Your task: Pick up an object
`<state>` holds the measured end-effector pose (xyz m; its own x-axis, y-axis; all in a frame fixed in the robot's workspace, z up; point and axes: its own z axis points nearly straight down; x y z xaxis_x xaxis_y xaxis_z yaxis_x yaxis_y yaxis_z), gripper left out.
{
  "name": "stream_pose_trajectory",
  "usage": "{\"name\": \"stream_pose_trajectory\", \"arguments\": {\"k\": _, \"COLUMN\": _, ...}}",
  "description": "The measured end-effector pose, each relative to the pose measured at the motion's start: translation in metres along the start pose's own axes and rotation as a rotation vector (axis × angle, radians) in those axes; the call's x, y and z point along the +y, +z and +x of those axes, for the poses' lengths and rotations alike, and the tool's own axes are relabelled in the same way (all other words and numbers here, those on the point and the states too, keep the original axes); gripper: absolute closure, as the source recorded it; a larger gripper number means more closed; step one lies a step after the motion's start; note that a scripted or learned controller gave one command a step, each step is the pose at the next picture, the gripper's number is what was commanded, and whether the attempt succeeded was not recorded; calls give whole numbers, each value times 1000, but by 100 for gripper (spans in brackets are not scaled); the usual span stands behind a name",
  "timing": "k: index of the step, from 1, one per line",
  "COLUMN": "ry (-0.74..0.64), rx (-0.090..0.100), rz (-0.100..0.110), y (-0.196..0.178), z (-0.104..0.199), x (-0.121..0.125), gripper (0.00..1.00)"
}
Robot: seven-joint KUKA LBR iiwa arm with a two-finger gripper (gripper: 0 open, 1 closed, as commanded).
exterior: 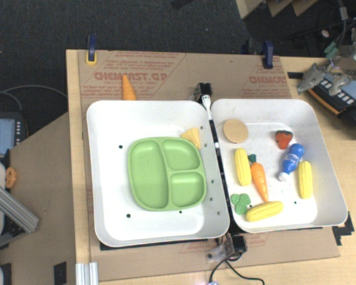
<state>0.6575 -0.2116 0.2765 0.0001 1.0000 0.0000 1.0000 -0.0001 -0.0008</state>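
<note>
The right bin [320, 123] holds several toy foods. A tan round cookie [235, 130] lies at its far left, with a red strawberry [283, 138] to the right of it. Below them are a blue and white bottle [291, 161], a corn cob [242, 166], an orange carrot [259, 180] and a second yellow cob [305, 179]. A green leafy piece [241, 202] and a yellow banana-like piece [264, 211] lie near the front wall. In the left bin [101, 159] a green divided plate [166, 173] sits in the middle, with a yellow wedge [192, 137] at its far right corner.
An orange cone-shaped piece [128, 88] lies on the cardboard sheet [166, 70] behind the left bin. Blue clamps [91, 47] hold the sheet's far edge. Grey equipment with cables [335, 79] crowds the far right. A black bracket [204, 91] sits between the bins.
</note>
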Motion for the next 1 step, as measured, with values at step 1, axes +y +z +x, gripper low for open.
{"name": "stream_pose_trajectory", "arguments": {"k": 1, "ry": -4, "rx": 5, "rz": 10, "y": 104, "z": 49, "x": 8, "gripper": 0}}
